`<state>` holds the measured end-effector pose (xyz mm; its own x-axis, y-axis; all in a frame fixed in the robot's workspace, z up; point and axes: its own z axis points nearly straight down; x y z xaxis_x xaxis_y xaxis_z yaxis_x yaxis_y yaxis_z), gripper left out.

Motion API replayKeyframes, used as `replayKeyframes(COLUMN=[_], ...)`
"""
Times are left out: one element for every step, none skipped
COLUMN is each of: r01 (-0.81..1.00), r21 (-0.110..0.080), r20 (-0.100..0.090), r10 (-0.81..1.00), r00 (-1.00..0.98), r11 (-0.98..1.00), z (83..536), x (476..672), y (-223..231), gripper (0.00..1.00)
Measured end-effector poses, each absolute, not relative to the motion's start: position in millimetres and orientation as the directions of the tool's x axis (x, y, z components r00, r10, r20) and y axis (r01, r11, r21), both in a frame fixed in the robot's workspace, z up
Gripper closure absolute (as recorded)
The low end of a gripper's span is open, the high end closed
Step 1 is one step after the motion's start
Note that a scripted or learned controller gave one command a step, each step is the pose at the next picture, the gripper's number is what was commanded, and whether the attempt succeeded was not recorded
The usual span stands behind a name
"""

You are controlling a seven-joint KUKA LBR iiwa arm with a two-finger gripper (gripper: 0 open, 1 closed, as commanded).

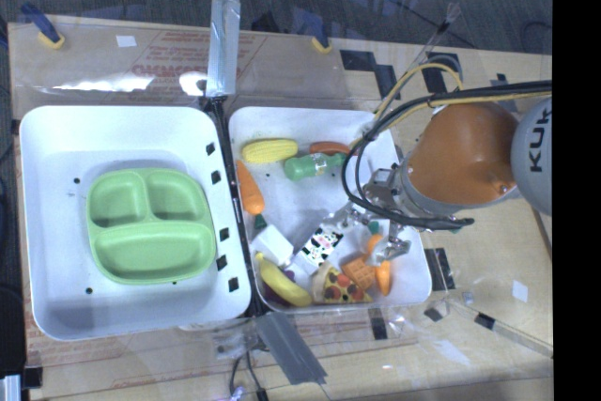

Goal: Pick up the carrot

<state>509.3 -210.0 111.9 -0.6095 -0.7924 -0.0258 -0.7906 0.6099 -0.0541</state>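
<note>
The carrot (250, 190) is a slim orange piece lying lengthwise against the left wall of the right bin (300, 119), just below the corn cob (269, 149). My gripper (380, 235) hangs low over the right-hand side of that bin, under the orange wrist band (460, 155), well to the right of the carrot and apart from it. Small orange pieces (376, 244) lie directly beneath the gripper, partly hidden by it.
The right bin also holds a green bottle-shaped item (313, 166), a reddish piece (329, 146), a banana (282, 282), a white block (272, 244), a cow-patterned item (322, 245) and a waffle-like toy (343, 282). The left bin (47, 202) holds a green divided plate (148, 225).
</note>
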Motion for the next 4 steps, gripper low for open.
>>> replayKeyframes(r01=[-0.902, -0.977, -0.998, -0.998], r21=[-0.054, -0.057, -0.056, -0.058], r20=[-0.012, 0.000, 0.009, 0.009], r10=[-0.903, -0.979, -1.000, -1.000], r00=[-0.429, -0.205, -0.003, 0.004], r11=[0.429, 0.204, 0.002, -0.004], z=[112, 112, 112, 124], x=[501.9, 495.1, 495.2, 497.0], y=[-210, -209, -208, -206], gripper=[0.00, 0.00, 0.00, 1.00])
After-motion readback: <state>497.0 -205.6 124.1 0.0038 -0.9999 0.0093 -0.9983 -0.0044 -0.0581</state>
